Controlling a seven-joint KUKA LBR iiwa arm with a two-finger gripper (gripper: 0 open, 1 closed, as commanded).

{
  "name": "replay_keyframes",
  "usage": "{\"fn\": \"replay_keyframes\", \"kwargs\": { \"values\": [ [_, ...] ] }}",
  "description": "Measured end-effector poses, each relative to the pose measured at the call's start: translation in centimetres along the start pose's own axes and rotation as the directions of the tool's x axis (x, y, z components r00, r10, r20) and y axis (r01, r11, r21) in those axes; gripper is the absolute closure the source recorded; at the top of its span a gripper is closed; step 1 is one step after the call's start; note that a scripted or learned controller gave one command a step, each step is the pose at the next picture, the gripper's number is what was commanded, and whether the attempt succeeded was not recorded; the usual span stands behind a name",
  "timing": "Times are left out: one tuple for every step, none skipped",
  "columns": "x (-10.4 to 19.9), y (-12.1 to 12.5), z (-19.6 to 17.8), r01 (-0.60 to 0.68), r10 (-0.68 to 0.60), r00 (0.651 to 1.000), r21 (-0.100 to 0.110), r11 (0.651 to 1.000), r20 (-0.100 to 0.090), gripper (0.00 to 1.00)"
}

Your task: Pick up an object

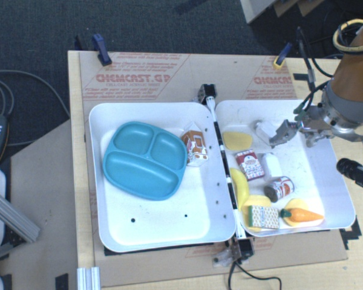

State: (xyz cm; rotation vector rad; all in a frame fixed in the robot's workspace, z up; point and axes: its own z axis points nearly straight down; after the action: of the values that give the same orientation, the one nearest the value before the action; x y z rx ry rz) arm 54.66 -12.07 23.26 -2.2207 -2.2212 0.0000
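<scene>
Nearest us, along the front wall of the right bin (345, 213), we see a toy carrot (302, 214) lying lengthwise left to right, touching a small printed box (264, 217) at its leafy end. A banana (241, 186) runs front to back against the bin's left wall, and a little can (279, 188) lies on its side just beside it. Behind those sit a red-labelled packet (249, 165) and a pale yellow piece (238, 140).

We judge any of these could be the pick, and all lie to the left of and in front of the gripper (285, 133), which hangs over the far half of the right bin. A small white object (263, 129) lies just to its left, nearest of all. We cannot tell whether the claw is apart or together; the arm's wrist hides much of it.

In the left bin (103, 186), well apart, rest a blue divided plate (144, 160) and a brown snack packet (195, 147).
</scene>
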Motion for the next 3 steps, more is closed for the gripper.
{"fn": "replay_keyframes", "kwargs": {
  "values": [
    [2.6, -0.5, 10.0, -0.001, 0.001, 1.000, 0.001, 1.000, 0.000, 0.00],
    [2.1, 1.6, 13.2, 0.000, 0.000, 1.000, -0.017, 1.000, 0.005, 0.00],
    [2.6, 0.0, 13.7, 0.000, 0.000, 1.000, -0.038, 0.999, 0.013, 0.00]
  ]
}}
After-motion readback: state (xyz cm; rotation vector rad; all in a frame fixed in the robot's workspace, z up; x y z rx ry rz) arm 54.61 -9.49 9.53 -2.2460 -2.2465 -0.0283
